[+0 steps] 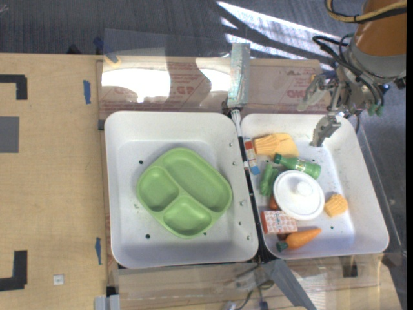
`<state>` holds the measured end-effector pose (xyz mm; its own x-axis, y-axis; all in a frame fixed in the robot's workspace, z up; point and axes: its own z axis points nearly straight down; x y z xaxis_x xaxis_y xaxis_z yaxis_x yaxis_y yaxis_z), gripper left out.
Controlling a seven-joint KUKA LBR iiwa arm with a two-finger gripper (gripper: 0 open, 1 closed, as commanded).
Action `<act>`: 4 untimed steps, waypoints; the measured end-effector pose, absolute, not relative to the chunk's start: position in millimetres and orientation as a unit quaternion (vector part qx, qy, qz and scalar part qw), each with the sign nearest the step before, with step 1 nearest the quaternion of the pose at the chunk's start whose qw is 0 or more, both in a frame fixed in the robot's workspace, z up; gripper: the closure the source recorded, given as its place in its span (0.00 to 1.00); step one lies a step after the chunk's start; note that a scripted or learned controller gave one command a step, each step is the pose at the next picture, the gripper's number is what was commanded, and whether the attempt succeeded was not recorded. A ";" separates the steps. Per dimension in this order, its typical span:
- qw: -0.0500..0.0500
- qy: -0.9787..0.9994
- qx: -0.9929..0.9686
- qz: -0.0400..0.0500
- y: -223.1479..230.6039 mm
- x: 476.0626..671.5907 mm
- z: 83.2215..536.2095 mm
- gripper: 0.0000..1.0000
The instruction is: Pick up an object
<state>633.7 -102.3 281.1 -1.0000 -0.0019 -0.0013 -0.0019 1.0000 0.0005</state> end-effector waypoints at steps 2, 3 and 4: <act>-0.003 0.937 0.351 0.000 27.1 627.1 182.3 0.00; 0.013 0.896 0.443 -0.002 49.4 622.7 163.8 0.00; 0.021 0.822 0.570 0.004 59.0 632.8 153.5 0.00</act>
